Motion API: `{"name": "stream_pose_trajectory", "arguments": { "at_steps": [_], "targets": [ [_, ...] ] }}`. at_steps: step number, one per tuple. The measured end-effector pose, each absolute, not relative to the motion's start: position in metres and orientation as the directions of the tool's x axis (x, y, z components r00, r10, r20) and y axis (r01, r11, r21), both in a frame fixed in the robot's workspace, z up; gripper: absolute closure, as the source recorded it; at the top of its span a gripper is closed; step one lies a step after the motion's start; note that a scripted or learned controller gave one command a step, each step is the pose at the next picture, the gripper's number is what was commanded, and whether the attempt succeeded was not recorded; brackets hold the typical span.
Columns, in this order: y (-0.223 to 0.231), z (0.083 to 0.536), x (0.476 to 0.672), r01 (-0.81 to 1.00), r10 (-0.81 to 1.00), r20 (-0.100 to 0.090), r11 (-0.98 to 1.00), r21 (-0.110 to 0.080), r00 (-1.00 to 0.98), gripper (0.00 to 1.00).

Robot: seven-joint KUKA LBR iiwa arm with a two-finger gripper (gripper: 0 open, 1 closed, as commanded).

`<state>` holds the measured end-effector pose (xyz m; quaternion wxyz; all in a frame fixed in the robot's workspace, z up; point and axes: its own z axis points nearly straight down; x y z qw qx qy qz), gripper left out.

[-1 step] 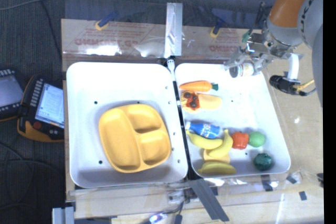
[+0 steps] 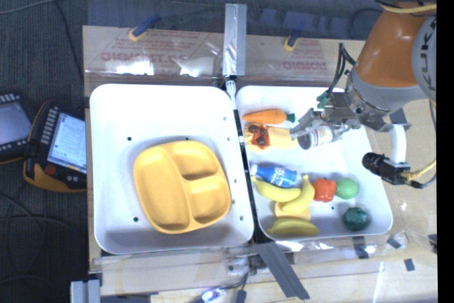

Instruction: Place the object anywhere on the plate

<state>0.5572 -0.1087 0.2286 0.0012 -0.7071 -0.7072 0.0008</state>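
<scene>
Yellow three-compartment plate [image 2: 183, 185] sits in left bin [image 2: 113, 152], nothing on it. Right bin [image 2: 379, 206] holds carrot [image 2: 264, 116], blue bottle [image 2: 277, 174], banana [image 2: 287, 194], red pepper [image 2: 323, 189], green ball [image 2: 347, 188] and dark green item [image 2: 356, 218]. Gripper [image 2: 309, 136] hangs over the bin's upper middle, beside the carrot; finger state: cannot tell.

Bright, even overhead light; soft focus throughout.
</scene>
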Motion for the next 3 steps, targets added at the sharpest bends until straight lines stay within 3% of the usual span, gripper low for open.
{"name": "stream_pose_trajectory", "arguments": {
  "at_steps": [1,2,3],
  "targets": [
    [-0.109,0.229,0.557,1.000,1.000,0.001,0.000,-0.003,0.000,0.00],
    [-0.167,0.314,0.484,0.993,0.993,-0.002,-0.118,-0.001,0.118,0.00],
    [-0.165,0.322,0.486,0.994,0.994,0.000,-0.114,-0.002,0.114,1.00]
  ]
}}
